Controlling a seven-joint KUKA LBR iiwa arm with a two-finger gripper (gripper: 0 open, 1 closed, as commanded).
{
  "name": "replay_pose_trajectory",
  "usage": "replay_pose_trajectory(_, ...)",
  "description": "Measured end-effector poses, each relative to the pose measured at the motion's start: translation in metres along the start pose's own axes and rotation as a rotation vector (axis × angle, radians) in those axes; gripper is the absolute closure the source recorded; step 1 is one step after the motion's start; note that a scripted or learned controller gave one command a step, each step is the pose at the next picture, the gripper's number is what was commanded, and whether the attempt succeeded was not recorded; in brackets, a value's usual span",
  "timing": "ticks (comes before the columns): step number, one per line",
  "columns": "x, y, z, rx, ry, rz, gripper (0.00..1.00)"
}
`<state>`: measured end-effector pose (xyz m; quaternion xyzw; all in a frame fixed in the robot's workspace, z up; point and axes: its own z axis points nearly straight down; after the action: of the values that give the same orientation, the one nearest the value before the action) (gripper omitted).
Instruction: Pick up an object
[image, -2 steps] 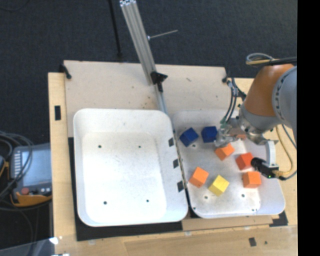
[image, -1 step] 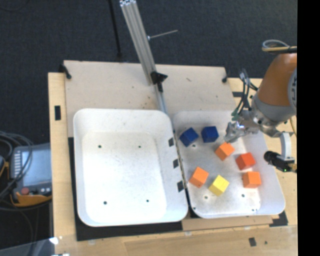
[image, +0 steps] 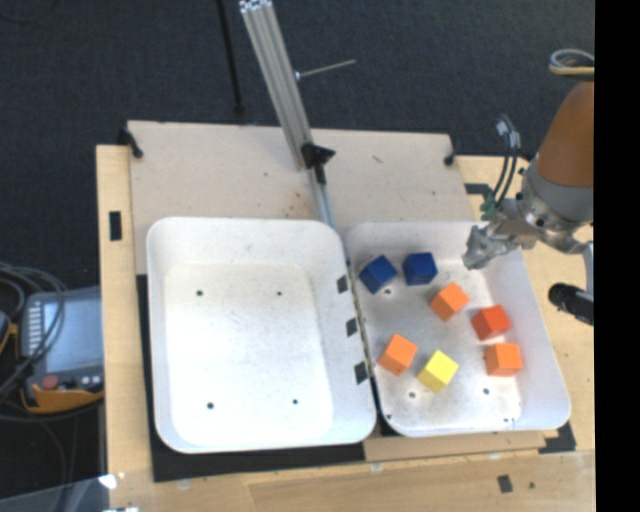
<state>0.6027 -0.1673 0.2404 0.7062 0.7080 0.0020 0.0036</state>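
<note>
Wooden bench (image: 115, 300) bears two white bins: left bin (image: 250, 235), right bin (image: 540, 390).

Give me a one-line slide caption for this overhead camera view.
Gripper hovers over the right bin holding two blue, four orange and one yellow block.

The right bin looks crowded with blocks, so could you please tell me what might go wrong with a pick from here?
1. The two blue blocks sit close together, so a grasp on one may nudge the other.
2. The red block and the orange block below it lie near the right bin's wall, leaving little room.
3. The gripper hangs near the bin's upper rim and could clip it.
</note>
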Motion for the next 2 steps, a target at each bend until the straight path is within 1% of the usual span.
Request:
replay_pose_trajectory(1,0.044,-0.013,0.007,0.008,0.002,-0.002,1.00)
replay_pose_trajectory(2,0.096,-0.014,0.013,0.008,0.003,-0.004,1.00)
